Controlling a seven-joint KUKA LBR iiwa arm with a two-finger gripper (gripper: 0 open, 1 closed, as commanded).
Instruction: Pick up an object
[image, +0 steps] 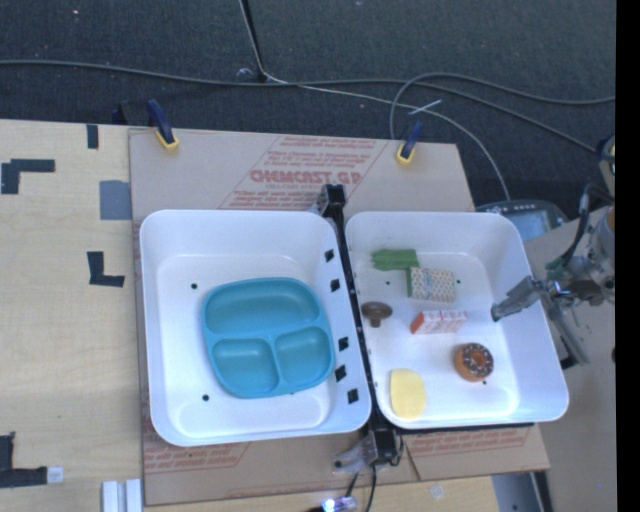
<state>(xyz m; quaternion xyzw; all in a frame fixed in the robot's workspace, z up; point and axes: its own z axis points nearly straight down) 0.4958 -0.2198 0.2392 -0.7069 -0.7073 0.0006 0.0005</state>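
While the gripper (503, 308) hangs over the right rim of the right bin (505, 232), I cannot tell how its jaws stand, because they look small and blurred; nothing shows between them. Inside this bin lie a green block (395, 259), a patterned box (432, 284), a red-and-white carton (438, 321), a brown mushroom-like piece (376, 313), a donut (473, 361) and a yellow piece (407, 393). A blue divided tray (267, 335) rests in the left bin (170, 300).

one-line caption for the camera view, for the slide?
Gripper at the right white bin's right edge, above a donut, yellow block, green block and small boxes; blue divided tray in left bin.
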